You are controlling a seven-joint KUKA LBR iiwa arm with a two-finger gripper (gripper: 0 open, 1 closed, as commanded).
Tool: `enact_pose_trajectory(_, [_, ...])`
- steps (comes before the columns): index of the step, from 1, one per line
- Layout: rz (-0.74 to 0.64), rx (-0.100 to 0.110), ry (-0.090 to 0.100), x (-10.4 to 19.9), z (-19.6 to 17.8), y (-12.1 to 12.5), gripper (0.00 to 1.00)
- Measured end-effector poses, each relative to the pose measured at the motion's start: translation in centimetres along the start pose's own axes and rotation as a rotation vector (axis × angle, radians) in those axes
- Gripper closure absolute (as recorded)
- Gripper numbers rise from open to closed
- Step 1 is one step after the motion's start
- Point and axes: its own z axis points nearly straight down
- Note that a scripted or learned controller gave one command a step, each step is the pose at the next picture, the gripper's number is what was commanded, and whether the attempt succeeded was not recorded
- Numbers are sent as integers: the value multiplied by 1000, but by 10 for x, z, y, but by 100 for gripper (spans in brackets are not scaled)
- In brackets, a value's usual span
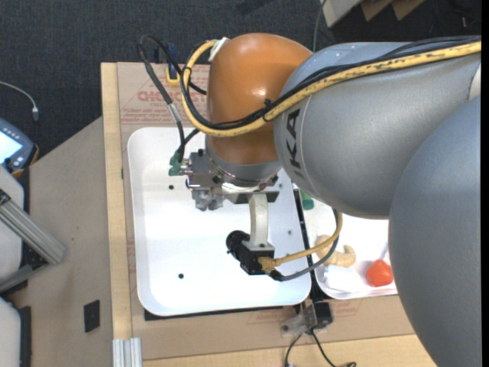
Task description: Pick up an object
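The gripper (205,196) hangs low over the upper middle of the left bin (153,228), near the centre of the frame, tucked under the orange wrist. I cannot tell whether it is wide or narrow, so I would not call anything held. Likely things to pick lie at the lower right: an orange lump (380,273) and a tan piece (345,256) in the right bin (336,284), well apart from the gripper. A green bit (306,202) peeks out beside the arm. By my reading the pick is not yet made; grasp and lift remain
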Motion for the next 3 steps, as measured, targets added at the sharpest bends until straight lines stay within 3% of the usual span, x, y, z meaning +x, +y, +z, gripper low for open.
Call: enact_pose_trajectory(3, [-1, -1, 1, 1, -29, 0, 100])
